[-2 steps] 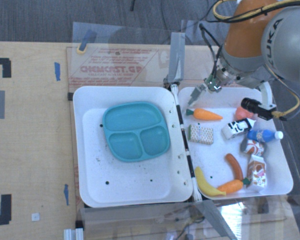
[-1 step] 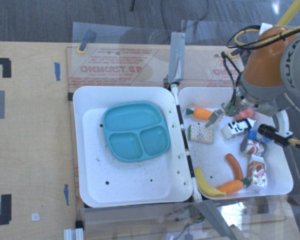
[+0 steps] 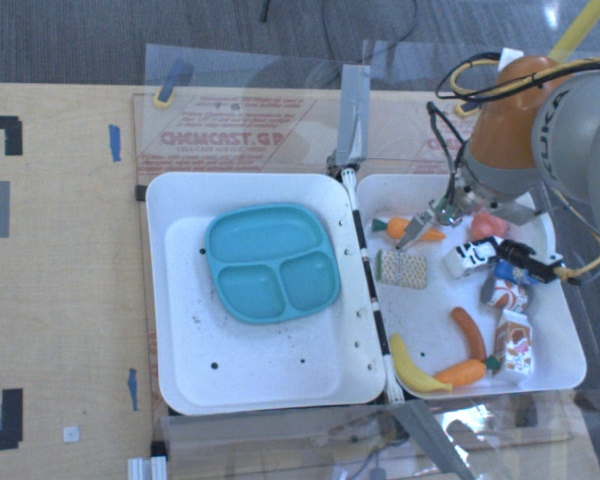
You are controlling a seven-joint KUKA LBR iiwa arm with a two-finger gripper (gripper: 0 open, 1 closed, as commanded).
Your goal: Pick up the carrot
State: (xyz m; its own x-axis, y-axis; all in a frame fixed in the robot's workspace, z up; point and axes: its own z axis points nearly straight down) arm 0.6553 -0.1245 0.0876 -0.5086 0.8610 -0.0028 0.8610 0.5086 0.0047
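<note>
arm: reaching in from right | claw: low, pointing left

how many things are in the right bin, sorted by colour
orange: 2, the carrot and an orange piece by the gripper
yellow: 1, banana
red-brown: 1, sausage
pink: 1, pink item
other: 4
total: 9

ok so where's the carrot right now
In the camera view, the carrot lies near the front edge of the right bin, touching the banana on its left, just below the sausage.
</note>
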